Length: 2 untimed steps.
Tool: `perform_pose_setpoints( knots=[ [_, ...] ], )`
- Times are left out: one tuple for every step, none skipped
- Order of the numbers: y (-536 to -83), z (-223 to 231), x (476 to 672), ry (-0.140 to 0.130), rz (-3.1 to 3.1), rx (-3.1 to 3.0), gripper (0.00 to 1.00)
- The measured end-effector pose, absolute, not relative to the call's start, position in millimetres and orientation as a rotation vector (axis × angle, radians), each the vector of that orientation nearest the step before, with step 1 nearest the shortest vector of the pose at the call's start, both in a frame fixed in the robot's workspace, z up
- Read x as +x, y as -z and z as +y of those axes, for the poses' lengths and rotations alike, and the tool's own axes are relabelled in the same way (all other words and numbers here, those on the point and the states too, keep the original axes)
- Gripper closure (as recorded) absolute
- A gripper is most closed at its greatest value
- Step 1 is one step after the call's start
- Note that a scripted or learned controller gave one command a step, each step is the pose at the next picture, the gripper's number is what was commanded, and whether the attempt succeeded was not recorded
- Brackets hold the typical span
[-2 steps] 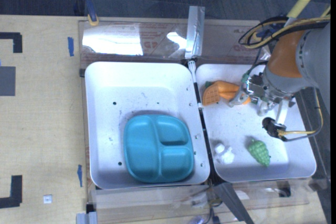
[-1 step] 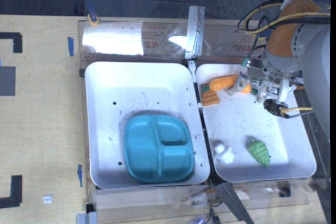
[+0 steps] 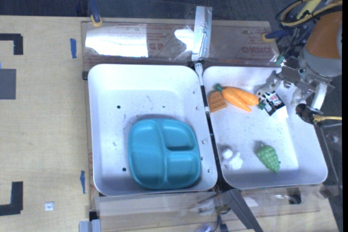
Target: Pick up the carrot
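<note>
The orange carrot with a green stem end lies in the back part of the right bin, pointing right. My gripper hangs just off the carrot's right tip, low over the bin floor. The carrot rests on the floor and is not lifted. The grey arm with its orange band comes in from the right edge above the bin.
A brown ridged toy touches the carrot's left end by the divider. A green knobbly toy and a small white object lie toward the front. The left bin holds a blue compartment plate.
</note>
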<state>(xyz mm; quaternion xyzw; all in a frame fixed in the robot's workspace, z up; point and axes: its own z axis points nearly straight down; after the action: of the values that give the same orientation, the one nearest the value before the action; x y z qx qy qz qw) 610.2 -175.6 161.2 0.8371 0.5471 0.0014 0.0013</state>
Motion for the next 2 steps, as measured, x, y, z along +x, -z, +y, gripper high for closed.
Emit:
perform_pose_setpoints(
  knots=[
    [-188.2,-159.5,598.6,-0.002,1.633,2.682,0.00],
    [-114.4,-119.2,623.8,-0.006,1.423,2.799,0.00]
  ],
)
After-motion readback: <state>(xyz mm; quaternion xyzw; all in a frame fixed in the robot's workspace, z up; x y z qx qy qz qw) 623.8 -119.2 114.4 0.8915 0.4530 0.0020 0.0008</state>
